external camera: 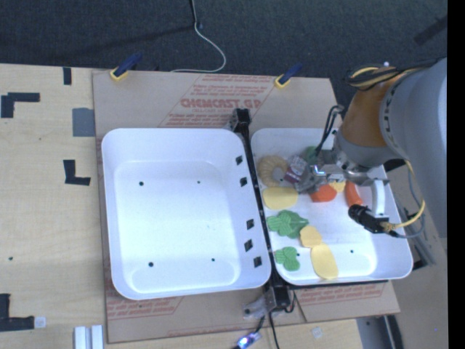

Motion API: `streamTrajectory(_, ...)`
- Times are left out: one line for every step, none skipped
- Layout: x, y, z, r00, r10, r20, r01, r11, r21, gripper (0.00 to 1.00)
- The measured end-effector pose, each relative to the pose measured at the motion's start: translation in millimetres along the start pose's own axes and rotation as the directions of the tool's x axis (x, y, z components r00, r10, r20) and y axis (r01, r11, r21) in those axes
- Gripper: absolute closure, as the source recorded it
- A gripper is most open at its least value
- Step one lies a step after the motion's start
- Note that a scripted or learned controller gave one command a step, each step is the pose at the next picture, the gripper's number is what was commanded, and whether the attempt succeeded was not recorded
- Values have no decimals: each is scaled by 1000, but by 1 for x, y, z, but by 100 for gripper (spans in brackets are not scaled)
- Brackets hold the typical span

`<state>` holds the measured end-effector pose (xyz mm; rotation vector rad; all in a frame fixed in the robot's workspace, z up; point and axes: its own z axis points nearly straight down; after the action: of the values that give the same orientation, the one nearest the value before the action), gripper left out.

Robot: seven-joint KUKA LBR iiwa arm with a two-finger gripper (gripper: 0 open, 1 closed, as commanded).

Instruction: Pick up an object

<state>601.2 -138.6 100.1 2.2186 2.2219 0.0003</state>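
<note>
Gripper (304, 171) down in the right bin (378, 264), among the toy food.
I see it low over the pile beside the pale ring (273, 167) and orange piece (324, 193); I cannot tell its state. Red print on the cardboard sheet (211, 104) under the bins is too blurred for me to read.

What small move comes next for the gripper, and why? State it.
Probably a short descent onto one item. The gripper sits low in the right bin among the clutter, beside the tan ring and above the yellow piece, with an orange piece close by; no item shows between its fingers.
</note>
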Motion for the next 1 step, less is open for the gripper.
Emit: streamTrajectory(-3, -99, 14, 1000, 6, -2, -6, 1000, 1, 100)
